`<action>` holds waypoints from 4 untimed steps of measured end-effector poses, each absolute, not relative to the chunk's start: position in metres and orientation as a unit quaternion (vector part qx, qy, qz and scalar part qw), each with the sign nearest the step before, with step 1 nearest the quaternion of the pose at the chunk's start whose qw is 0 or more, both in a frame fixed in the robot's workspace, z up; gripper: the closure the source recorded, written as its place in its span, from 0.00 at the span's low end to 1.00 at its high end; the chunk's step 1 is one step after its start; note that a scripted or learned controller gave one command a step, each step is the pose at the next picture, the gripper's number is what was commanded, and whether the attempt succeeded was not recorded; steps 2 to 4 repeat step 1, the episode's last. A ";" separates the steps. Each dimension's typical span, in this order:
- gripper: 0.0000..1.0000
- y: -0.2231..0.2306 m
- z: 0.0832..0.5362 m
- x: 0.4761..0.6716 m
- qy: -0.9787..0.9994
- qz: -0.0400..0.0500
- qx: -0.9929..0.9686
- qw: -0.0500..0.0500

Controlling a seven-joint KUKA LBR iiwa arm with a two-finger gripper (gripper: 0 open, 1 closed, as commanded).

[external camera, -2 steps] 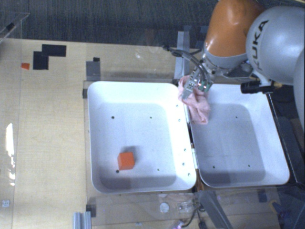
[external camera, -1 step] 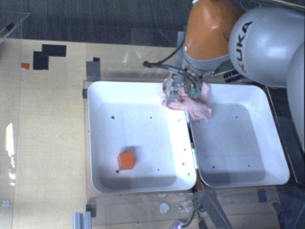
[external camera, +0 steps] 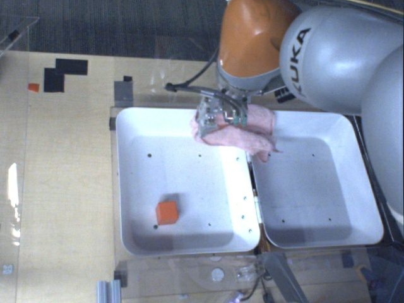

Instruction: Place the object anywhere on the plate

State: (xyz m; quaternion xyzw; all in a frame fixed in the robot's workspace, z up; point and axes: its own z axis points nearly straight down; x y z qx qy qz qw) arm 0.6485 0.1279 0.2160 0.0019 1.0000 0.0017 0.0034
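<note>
Nearest the camera, along the bottom edge of the pale wooden worktop (external camera: 63, 201), sit a few metal fittings and clear brackets, too blurred to name.

Two shallow white plastic bins stand side by side, their inner rims touching. The left bin (external camera: 136, 169) holds one small orange block (external camera: 167, 213), lying in its near-left part, well apart from the walls and from anything else. Count: one block. The right bin (external camera: 328, 232) shows bare floor in its near half.

Farther back, one crumpled pink cloth (external camera: 249, 131) lies draped over the shared rim at the far end, part over the left bin's far-right corner, part over the right bin's far-left corner. Count: one cloth.

The gripper (external camera: 218, 118), a grey metal unit, hangs directly at the cloth's left end, touching or just above it. Whether the jaws are spread or pinching the cloth cannot be told; the gripper body and the folds hide the tips.

Above it the arm's orange band (external camera: 252, 30) and large grey link (external camera: 341, 49) reach in from the right and cover the right bin's far rim. A dark cable (external camera: 189, 84) loops from the wrist.

Far left on the worktop: black angular markings (external camera: 63, 73), one small orange-red square (external camera: 33, 88), one grey bracket (external camera: 124, 92) by the left bin's far corner. Beyond lies dark floor (external camera: 126, 11).
</note>
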 end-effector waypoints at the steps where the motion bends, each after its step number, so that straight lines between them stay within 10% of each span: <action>1: 0.00 0.128 0.216 0.649 1.000 0.002 0.002 0.003; 4: 0.00 0.128 0.216 0.649 1.000 0.002 0.002 0.003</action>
